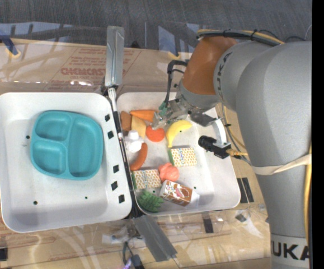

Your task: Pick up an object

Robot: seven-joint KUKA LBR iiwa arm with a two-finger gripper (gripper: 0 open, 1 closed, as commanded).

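Nearest you, at 6 o'clock in the right bin (229, 192), a green leafy toy (149, 200) lies against the front rim, with a small brown carton (177, 193) just beside it at its 3 o'clock. Just beyond them you see a waffle-patterned piece (146, 178) and a red strawberry-like toy (169, 171), touching or nearly so. Further in, a second patterned cracker (183, 156) sits near the bin's middle, and a reddish sausage (139, 156) lies along the divider at 9 o'clock, with a white piece (134, 145) above it.

In the left bin (10, 167), you find a teal divided plate (67, 144), lying flat near the middle.

Past the centre of the right bin, a yellow banana (178, 130) curves beside a small red-orange round toy (155, 134). At 11 o'clock lie an orange carrot (144, 115) and a brown piece (126, 121) by the divider.

The gripper (164, 116) is down among these far toys, just over the carrot's right end and the round toy; you cannot tell from this angle how it stands or whether it has anything. The grey arm (262, 105) enters from 3 o'clock
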